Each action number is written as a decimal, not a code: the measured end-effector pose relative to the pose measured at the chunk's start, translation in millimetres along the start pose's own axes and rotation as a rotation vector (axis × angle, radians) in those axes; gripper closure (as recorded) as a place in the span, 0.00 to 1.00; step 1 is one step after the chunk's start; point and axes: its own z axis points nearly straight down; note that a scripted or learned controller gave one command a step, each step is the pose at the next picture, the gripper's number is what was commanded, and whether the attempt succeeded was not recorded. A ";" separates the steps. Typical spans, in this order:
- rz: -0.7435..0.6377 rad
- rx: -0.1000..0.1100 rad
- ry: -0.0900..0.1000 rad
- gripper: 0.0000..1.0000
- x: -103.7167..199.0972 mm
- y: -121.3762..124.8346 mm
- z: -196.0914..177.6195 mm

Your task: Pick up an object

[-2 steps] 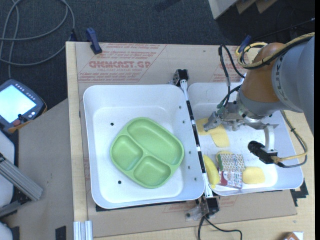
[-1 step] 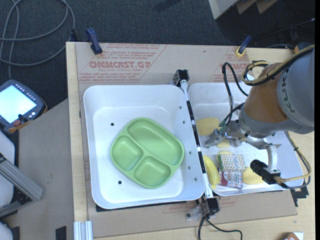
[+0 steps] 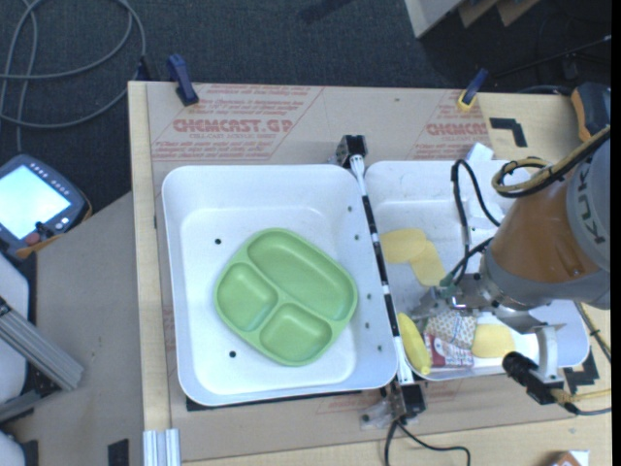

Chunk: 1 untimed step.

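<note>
"CHEMCAST GP" red print, twice, on bench sheet (image 3: 233,124), rest illegible

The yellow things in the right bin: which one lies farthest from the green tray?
The pale yellow lump at the bin's near right, beside the gripper. The banana-like piece hugs the divider, and the flat pale yellow piece lies further back, both closer to the green tray.

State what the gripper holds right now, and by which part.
Cannot be told: the gripper sits low in the right bin over the patterned packet, its tips hidden by the wrist.
</note>
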 end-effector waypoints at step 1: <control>-0.001 -0.001 0.001 0.00 10.1 0.6 -0.2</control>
